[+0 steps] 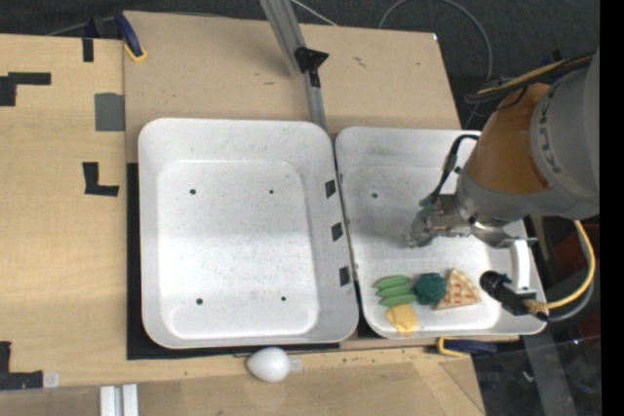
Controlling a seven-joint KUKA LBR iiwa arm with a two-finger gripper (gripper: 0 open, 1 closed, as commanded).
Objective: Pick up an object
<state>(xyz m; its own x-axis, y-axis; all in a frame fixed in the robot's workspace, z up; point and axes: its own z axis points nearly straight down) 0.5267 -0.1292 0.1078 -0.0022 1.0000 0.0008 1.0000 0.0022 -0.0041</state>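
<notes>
over the right bin [390, 161] the gripper [426, 231] hangs low, fingers too blurry to call, maybe touching nothing; green pods [394, 288], a pizza slice toy [458, 291] sit nearby.

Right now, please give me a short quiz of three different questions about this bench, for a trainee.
1. True or false: the gripper is above the right bin.
2. Which lies leftmost in the cluster: A) green pods B) pizza slice toy C) yellow piece?
3. Fill in: the white egg lies ___ both bins.

Key: 1 true; 2 A; 3 outside.
</notes>
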